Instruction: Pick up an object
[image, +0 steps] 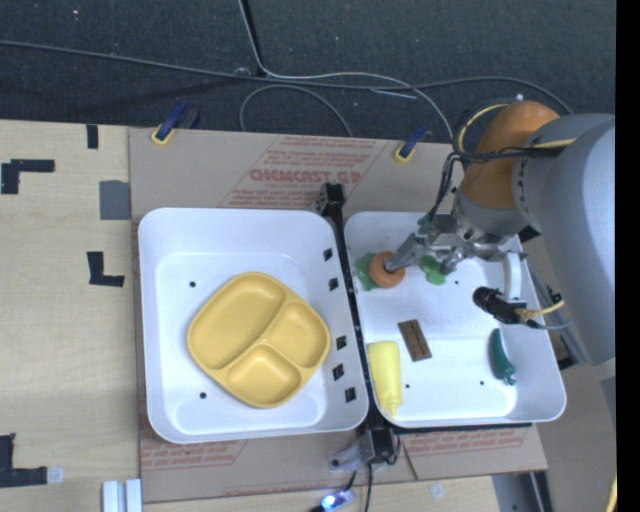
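My gripper (405, 256) hangs over the far left part of the right bin (455, 400), reaching in from the right. Its tip is right at an orange round object (383, 272) with a green end that lies near the bin's left wall. Whether it touches or holds that object is unclear. A small green piece (435, 270) lies just under the gripper body. A brown block (414, 340) rests in the middle of the bin. A yellow oblong object (385, 374) lies along the left wall at the front, and a teal object (501, 357) lies by the right wall.
The left bin (165, 300) holds a yellow divided plate (258, 338). The two bins meet at a black-clipped divider (345, 300). Both stand on a cardboard sheet (290, 170) on the bench. The grey arm (575, 220) covers the right bin's far right corner.
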